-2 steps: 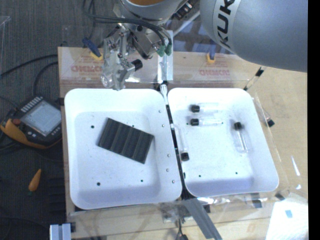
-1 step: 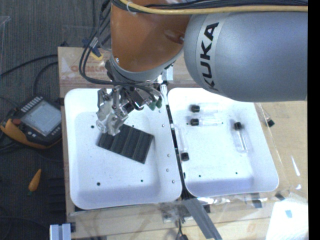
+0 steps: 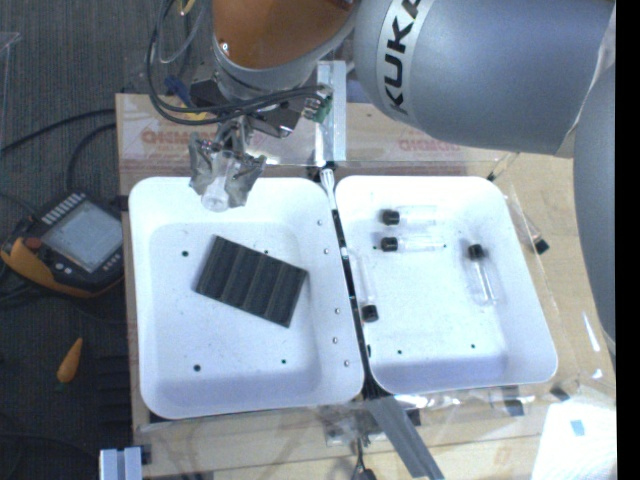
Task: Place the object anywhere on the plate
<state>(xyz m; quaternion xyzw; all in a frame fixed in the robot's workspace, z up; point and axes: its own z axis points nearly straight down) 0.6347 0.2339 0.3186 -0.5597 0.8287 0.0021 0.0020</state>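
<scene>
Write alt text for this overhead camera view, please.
A grey and orange robot arm's gripper hovers over the left white bin's far edge, behind a dark ribbed plate. The right bin holds clear vials with black caps.

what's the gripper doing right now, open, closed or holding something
gripper: over the far edge of the left bin; a small clear object sits at its tip, but a grasp cannot be told from this view.

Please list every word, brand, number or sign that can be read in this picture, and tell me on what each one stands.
"KUKA": black letters on the grey arm.
Reddish print on the bench behind the bins: too blurred to read.
Screen of the handheld controller at the left: nothing legible.
</scene>
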